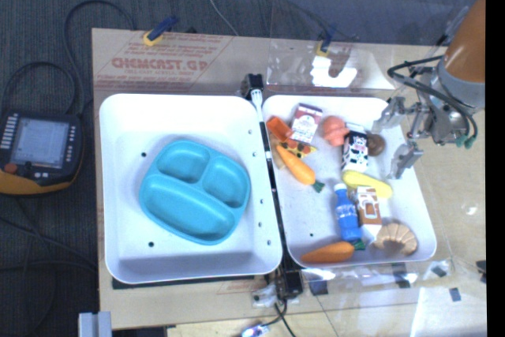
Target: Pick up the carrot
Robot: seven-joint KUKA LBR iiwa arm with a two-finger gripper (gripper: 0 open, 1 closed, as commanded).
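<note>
Nearest the camera, an orange tapered plastic carrot (327, 252) is lying at the right white bin's (422, 205) front wall, touching a blue bottle (346, 217) and just beside a tan croissant (397, 238); these are risking a mis-grasp. A second orange carrot (296, 166) is lying mid-bin, inviting confusion. Farther back, the pincer (402, 134) is hovering released, grasping nothing.
</note>
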